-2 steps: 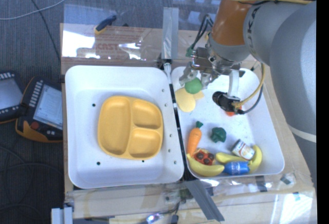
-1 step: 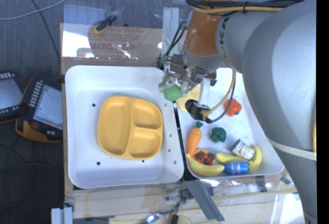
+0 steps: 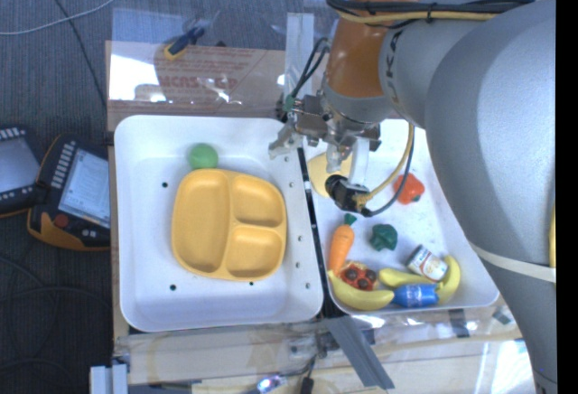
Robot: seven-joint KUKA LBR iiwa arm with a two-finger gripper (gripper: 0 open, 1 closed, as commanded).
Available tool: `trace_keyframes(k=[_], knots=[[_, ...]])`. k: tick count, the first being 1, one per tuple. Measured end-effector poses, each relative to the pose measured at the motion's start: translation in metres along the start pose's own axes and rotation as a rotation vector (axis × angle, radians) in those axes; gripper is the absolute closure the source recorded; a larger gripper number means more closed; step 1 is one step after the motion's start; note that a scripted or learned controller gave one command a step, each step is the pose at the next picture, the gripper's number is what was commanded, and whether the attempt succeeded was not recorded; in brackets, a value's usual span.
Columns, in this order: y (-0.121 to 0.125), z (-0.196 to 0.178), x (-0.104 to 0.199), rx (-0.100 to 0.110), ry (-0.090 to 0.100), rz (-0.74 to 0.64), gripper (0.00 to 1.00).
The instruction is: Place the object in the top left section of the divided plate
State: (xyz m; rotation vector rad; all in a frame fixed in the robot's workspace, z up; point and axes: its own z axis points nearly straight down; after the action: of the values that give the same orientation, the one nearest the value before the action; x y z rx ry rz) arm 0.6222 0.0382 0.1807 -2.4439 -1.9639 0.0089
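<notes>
Left bin [image 3: 135, 293] — divided plate [image 3: 228, 225], green ball [image 3: 203, 155] just beside.

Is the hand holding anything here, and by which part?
Cannot tell. The hand hovers over the right bin near its left wall, and this view hides what is under it.

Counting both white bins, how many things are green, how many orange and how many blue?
Green: 2, the round green ball and the green toy broccoli.
Orange: 2, the orange toy carrot and the orange-red rounded piece.
Blue: 1, the small blue can.
Total: 5.
</notes>
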Motion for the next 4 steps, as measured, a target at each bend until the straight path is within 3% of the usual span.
trace_keyframes(k=[1, 2, 3, 4], knots=[[0.000, -0.006, 0.001, 0.008, 0.000, -0.002, 1.00], [-0.055, 0.000, -0.062, 0.000, 0.001, 0.100, 1.00], [0.014, -0.116, -0.074, -0.005, -0.004, -0.024, 1.00], [-0.053, -0.024, -0.096, 0.000, -0.001, 0.301, 1.00]])
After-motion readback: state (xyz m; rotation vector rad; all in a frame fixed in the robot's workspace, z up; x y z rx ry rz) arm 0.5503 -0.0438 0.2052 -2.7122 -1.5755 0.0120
